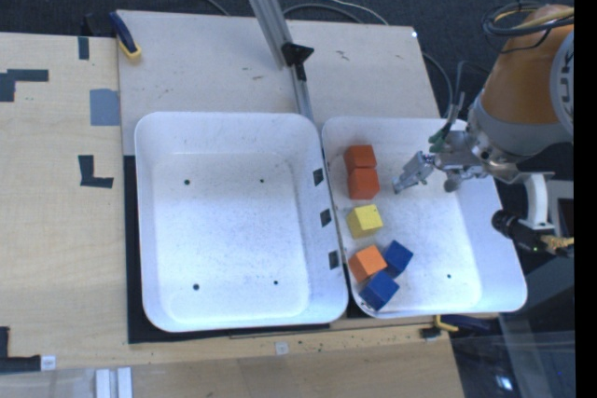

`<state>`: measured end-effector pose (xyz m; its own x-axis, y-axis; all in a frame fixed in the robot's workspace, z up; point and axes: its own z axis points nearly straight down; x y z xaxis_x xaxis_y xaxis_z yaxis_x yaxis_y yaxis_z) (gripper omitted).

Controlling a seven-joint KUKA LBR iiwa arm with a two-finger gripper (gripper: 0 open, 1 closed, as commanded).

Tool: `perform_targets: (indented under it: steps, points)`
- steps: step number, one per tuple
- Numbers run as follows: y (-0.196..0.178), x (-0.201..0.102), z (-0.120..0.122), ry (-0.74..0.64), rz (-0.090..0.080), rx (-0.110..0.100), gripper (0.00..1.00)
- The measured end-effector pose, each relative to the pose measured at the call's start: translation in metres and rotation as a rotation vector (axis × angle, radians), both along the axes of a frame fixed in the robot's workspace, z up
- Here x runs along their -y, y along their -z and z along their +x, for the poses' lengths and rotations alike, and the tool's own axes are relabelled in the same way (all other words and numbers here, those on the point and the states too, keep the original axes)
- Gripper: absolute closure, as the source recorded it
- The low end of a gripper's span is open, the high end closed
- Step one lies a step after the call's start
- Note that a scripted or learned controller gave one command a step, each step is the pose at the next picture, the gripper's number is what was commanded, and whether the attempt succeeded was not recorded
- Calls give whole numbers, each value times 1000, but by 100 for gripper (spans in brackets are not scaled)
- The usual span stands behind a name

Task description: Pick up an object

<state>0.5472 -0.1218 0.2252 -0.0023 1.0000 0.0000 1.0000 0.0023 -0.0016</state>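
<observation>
— See where the gripper (422, 171) sits? Over the right bin (485, 289), with the tall orange block (362, 171) just off its tip, on the side away from the arm.

— Is it carrying anything?

— Nothing that I can see between the fingers. How wide they stand I honestly cannot tell from here (they blur into the wrist hardware).

— So what worries you?

— Crowding. The yellow cube (366, 219) lies a little nearer us than the fingertips, and beyond it the small orange cube (368, 260) and two blue cubes (389, 272) are packed touching each other. If it goes for that cluster, a finger could land on a neighbour and shove the lot instead of closing round one.

— And the tall orange one?

— It stands close to the bin's wall by the left bin (224, 219). A sideways approach might push it against that wall, or tip it, and the fingers would shut on air
</observation>
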Motion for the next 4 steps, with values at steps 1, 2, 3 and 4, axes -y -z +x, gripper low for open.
perform_targets:
  steps: [1,2,3,4]
  points:
    - [117,-29,39,-1,1,-6,0]
    - [29,-55,13,-1,1,6,0]
    - [-83,9,-8,5,-4,8,0]
    - [39,-39,47,-2,1,-6,0]
